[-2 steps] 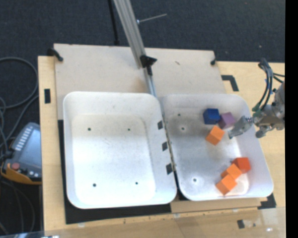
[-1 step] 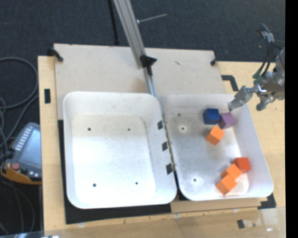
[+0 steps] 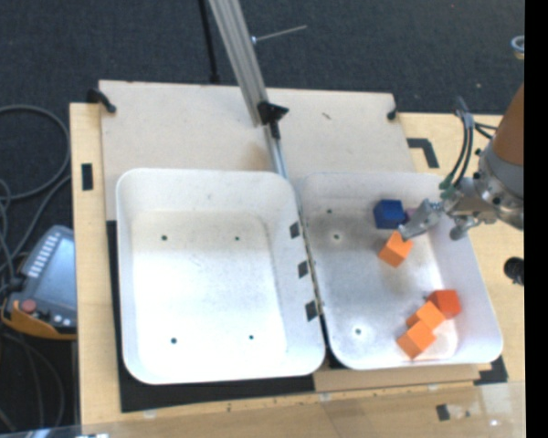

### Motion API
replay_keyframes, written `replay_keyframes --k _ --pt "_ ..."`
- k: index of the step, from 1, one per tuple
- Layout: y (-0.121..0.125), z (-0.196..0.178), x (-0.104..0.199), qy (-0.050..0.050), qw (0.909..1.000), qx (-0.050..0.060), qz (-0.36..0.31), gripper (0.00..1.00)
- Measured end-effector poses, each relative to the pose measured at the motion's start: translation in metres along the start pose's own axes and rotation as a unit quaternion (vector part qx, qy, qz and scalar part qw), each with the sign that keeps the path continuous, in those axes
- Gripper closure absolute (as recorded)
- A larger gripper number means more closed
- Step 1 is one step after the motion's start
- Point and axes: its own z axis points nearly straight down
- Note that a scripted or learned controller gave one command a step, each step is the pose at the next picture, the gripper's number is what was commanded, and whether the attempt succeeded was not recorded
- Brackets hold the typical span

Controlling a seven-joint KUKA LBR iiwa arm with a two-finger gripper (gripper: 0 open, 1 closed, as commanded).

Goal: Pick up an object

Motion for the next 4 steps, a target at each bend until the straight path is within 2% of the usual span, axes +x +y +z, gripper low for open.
replay_keyframes --k 1,2,3,4 --pt "0.060 0.109 -0.014 -0.001 1.0000 -0.002 -0.002 0.00" --pt "0.002 0.154 0.003 -0.001 1.0000 -0.004 0.000 0.00" --pt "0.069 0.152 0.001 -0.001 1.0000 -0.007 -0.002 0.00" --pt "0.067 0.141 -0.001 -0.002 1.0000 -0.005 -0.003 1.00"
